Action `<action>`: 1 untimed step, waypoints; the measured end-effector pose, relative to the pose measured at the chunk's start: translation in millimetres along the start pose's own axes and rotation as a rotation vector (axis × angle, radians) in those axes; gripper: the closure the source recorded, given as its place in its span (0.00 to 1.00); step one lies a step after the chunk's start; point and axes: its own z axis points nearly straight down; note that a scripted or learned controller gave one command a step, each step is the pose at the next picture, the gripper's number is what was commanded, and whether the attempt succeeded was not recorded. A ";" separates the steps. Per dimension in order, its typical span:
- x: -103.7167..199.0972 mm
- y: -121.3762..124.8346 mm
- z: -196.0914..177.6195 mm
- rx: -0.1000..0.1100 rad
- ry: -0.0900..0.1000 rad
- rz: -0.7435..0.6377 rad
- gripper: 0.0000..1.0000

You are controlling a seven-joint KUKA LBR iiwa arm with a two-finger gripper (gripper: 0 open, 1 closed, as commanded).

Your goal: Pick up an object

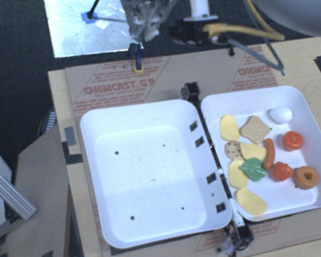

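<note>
The right white bin [319, 129] holds several toy foods. Among them are a slice of toast [254, 130], a white egg [280, 115], an orange tomato [292, 140], a sausage [269, 153], a green leaf [253, 169], a red piece [281, 171], a donut [306, 177] and several yellow chips [252, 201]. My gripper [147, 32] hangs high at the top of the view, beyond the far edge of the bench and well away from both bins. Nothing shows in its grasp.
The left white bin [94, 166] sits beside the right one, joined by a black hinge strip [209, 147]. Both rest on a cardboard sheet [117, 86]. A small blue and yellow clip [136, 58] stands on the cardboard's far edge. A metal rail [0, 188] lies at the left.
</note>
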 end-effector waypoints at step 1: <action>0.2 -33.1 0.0 0.001 -0.001 0.000 1.00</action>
